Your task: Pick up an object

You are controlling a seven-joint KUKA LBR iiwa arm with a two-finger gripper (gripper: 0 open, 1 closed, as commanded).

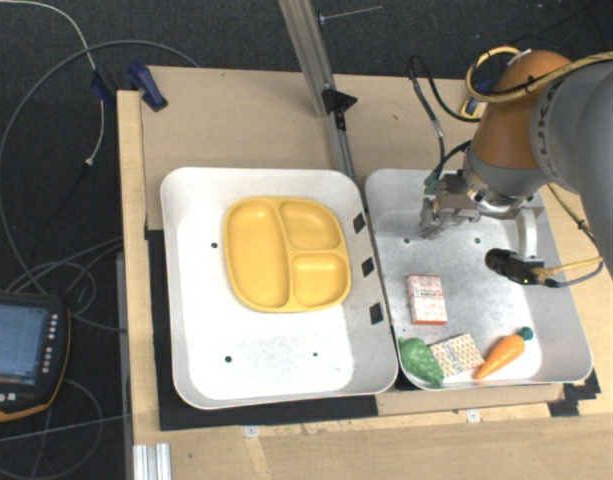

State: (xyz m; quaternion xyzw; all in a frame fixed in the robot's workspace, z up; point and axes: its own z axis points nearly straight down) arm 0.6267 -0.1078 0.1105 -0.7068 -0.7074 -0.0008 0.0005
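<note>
The pickable things lie along the lower edge of the right bin point(561, 298): a small box point(427, 299), a green toy point(420, 360), a patterned packet point(456, 353) and a carrot point(500, 355). The hand point(448, 208) hangs over that bin's upper part, well apart from them, holding nothing; whether it is apart or together I cannot tell. The yellow tray point(286, 252) sits in the left bin point(186, 298).

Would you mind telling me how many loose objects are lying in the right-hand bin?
4: a pink carton mid-bin, then a green vegetable, a patterned packet and a carrot along the near edge. The arm may hide more.
</note>
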